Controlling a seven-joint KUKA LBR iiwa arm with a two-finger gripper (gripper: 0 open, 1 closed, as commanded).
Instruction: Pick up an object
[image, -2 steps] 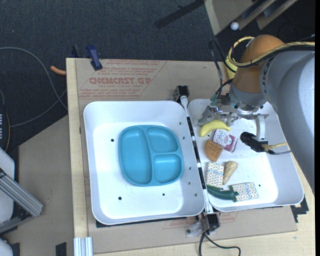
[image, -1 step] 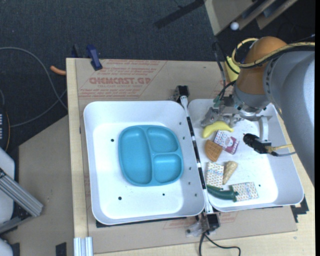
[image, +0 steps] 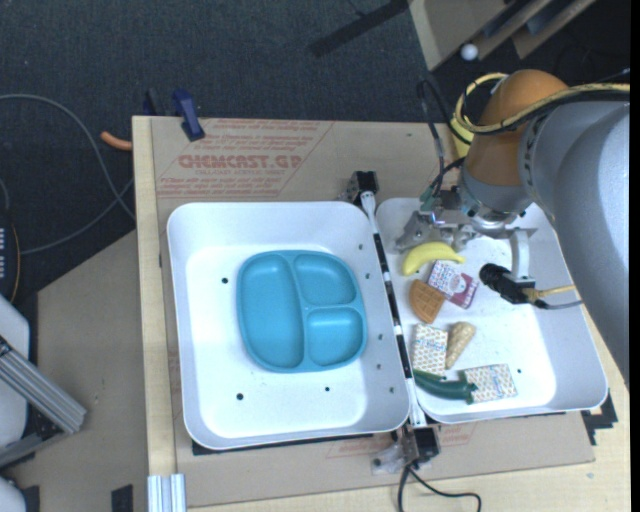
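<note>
Two white bins side by side on the worktop (image: 250, 160), says the first voice. What lies in the left bin (image: 190, 300)?

A blue divided plate (image: 300, 308), flat in the middle, says the second. It has three compartments.

And the right bin (image: 560, 350)?

That one is crowded. A yellow banana (image: 430, 256) lies near its far left corner. Just in front of the banana are a brown waffle-like piece (image: 427, 299) and a small pink and white packet (image: 460, 285), touching each other. Nearer the camera lies a pale cone (image: 459, 342) beside a speckled cracker packet (image: 430, 348). A second cracker packet (image: 490, 381) sits at the near wall, with a dark green piece (image: 445, 385) just to its left.

Where is the end effector (image: 440, 225)?

Low over the far end of the right bin, directly behind the banana and very close to it. The grey arm (image: 590, 200) reaches in from the right, its orange band (image: 510, 110) above the wrist.

Is it spread apart, together, or clamped on anything?

I cannot tell from this slant. I can't make out contact with the banana either, and nothing looks lifted: every item rests on the bin floor.
</note>
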